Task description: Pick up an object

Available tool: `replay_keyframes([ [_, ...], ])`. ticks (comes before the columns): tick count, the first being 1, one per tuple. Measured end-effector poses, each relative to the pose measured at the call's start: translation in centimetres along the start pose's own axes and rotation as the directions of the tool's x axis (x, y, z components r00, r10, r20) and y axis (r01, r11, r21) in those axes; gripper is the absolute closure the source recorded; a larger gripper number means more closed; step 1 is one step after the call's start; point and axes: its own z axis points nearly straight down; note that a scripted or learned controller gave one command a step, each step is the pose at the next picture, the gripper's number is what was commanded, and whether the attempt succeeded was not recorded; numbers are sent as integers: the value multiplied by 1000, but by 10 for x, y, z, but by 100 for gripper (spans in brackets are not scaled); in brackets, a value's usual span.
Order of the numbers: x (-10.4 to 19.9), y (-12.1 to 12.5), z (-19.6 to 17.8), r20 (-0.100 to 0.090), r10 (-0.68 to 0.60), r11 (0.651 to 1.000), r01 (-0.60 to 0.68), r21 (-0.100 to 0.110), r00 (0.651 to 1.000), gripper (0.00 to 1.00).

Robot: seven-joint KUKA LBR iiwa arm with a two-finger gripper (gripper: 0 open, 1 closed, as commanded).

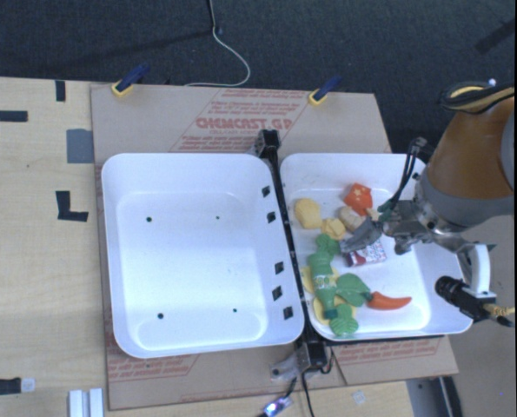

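Observation:
The right bin (414, 320) holds a heap of small toys: a yellow piece (307, 212), an orange-red piece (358, 196), a pale yellow piece (334, 228), several green pieces (332, 287), a red-orange pepper (389, 301) and a white and red patterned packet (371, 254). My gripper (360, 235) reaches in from the right and sits low over the middle of the heap, right at the packet and a tan piece (352, 218). Its grey fingers blend with the toys beneath them.
The left bin (123, 181) lies beside the right one, parted by a black clipped divider (278, 233). Both rest on a cardboard sheet (241, 120) with clamps at its back corners. The arm's orange-banded body (467, 159) overhangs the right bin's right edge.

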Motion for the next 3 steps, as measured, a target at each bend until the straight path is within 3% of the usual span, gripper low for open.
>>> replay_keyframes([
  [1,4,15,140,1,0,1000,0,0,1000,0],
  [2,4,16,123,-1,0,1000,0,-1,1000,100],
  [3,70,64,28,0,-8,1000,8,-10,1000,100],
])
